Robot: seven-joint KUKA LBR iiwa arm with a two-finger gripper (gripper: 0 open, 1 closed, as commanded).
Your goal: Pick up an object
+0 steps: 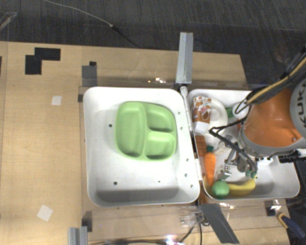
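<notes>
The right bin (pixel 283 187) holds several small items. An orange carrot (pixel 209 166) lies along its left wall, with a green round fruit (pixel 220 188) at its near end. A yellow banana (pixel 243 187) lies beside the fruit along the front wall. A brown printed packet (pixel 202 109) sits at the back left. My gripper (pixel 234 165) hangs low over the bin's middle, just right of the carrot and above the banana. The orange-banded wrist (pixel 269 121) covers the bin's right half. Nothing can be made out in its grasp.
The left bin (pixel 137 188) bears a green divided tray (pixel 145 130). A white dish (pixel 223 111) and a small white box (pixel 201 129) lie at the back of the right bin. Black cables (pixel 229 131) loop from the wrist. A metal post (pixel 184 57) stands behind the bins.
</notes>
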